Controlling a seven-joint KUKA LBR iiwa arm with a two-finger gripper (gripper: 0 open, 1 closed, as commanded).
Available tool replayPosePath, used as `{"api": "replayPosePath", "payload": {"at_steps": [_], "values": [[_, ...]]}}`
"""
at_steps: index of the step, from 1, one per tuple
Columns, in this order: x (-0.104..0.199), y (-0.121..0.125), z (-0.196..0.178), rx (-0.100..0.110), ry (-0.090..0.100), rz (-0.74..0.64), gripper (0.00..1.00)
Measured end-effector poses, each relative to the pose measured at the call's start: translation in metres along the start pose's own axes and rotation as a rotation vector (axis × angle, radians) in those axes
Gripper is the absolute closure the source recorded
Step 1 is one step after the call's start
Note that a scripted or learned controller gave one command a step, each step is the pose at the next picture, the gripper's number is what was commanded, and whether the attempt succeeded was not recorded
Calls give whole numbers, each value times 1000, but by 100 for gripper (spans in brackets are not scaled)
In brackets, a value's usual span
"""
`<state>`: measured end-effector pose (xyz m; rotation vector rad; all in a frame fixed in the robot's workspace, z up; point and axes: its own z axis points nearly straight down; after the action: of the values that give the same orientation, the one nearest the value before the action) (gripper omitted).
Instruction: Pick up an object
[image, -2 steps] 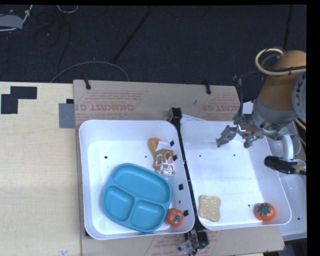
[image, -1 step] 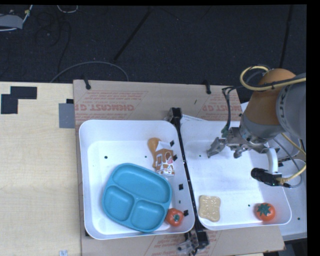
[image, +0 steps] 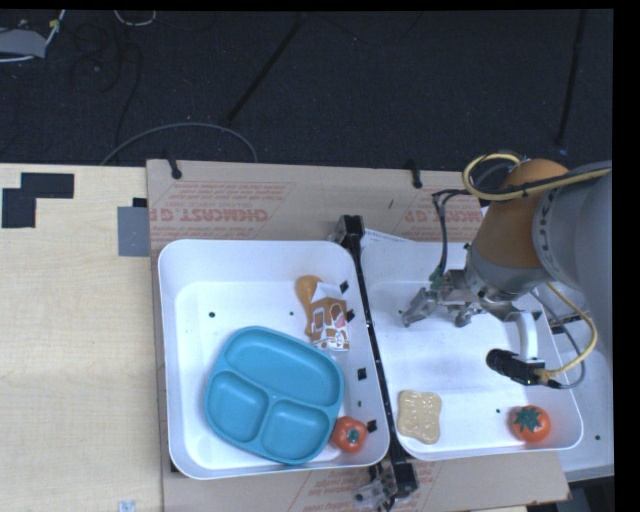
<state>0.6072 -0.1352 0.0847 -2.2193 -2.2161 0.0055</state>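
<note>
Dark carpet floor (image: 300, 80) with cables; light wood bench (image: 70, 350); cardboard sheet (image: 270, 200).

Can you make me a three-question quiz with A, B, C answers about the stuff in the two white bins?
1. Where is the blue tray?
A. left bin
B. right bin
C. on the wooden bench

2. How many toy tomatoes are there?
A. one
B. two
C. four

3. How does the beige waffle-like piece lie?
A. flat on the bin floor
B. standing on the blue tray
C. hanging from the arm

Answers:
1. A, it fills much of the left bin.
2. B, one tomato sits by the tray, another tomato is in the right bin.
3. A, it rests flat near the divider.
</note>
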Motion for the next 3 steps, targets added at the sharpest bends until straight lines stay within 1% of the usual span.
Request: {"api": "replayPosePath", "payload": {"at_steps": [1,2,3], "values": [[-1,1,-13,-2,-1,3,100],[4,9,-63,-8,-1,-3,100],[3,10,-117,-9,-2,-3,100]]}}
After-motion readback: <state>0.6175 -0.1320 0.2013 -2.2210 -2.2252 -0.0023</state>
